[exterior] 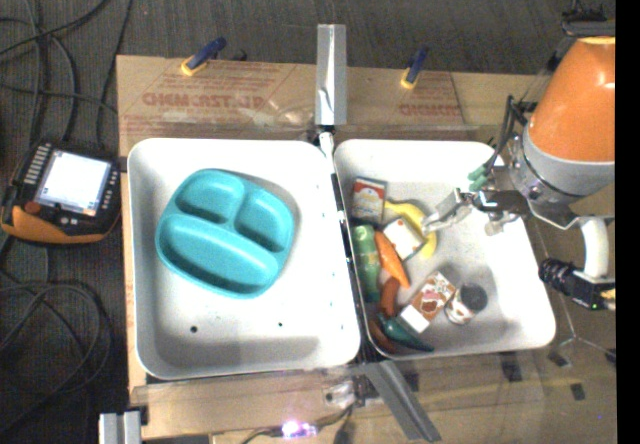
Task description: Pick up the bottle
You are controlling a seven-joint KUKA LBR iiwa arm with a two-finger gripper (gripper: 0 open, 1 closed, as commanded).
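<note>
The bottle (366,254) is green and lies along the left wall of the right bin (520,262), its length running front to back. An orange carrot-like piece (392,264) lies against its right side. My gripper (443,215) hangs over the middle of the right bin, above a yellow banana (418,232) and a small white and orange block (400,235). It is to the right of the bottle and apart from it. Nothing shows as held.
The right bin also holds a small red and white box (368,198), a snack packet (433,294), a dark round lid (473,298) and a dark green pepper (400,332). A teal divided plate (228,230) sits in the left bin (150,332).
</note>
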